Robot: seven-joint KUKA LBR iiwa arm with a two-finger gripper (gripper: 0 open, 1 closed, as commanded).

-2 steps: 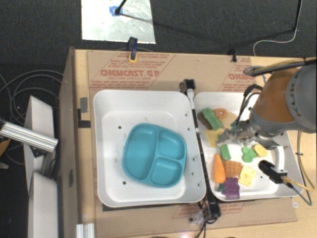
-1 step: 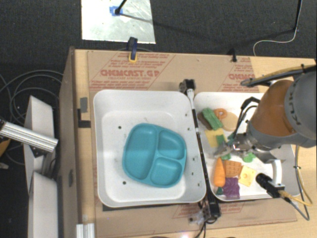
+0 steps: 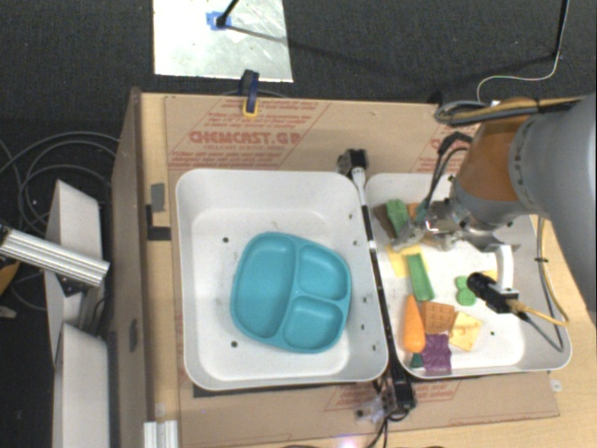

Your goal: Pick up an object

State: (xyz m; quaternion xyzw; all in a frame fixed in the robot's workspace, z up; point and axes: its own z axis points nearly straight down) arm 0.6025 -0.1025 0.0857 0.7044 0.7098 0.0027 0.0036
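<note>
Arm (image 3: pixel 532 171) cut off at the right edge, covers the right bin's (image 3: pixel 522 357) upper part. Gripper (image 3: pixel 415 234) fingers unclear.

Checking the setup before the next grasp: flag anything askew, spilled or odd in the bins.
Nothing spilled or damaged. The blue divided plate lies flat but rotated askew in the left bin. The toy pieces, like the carrot, lie jumbled in the right bin.
</note>
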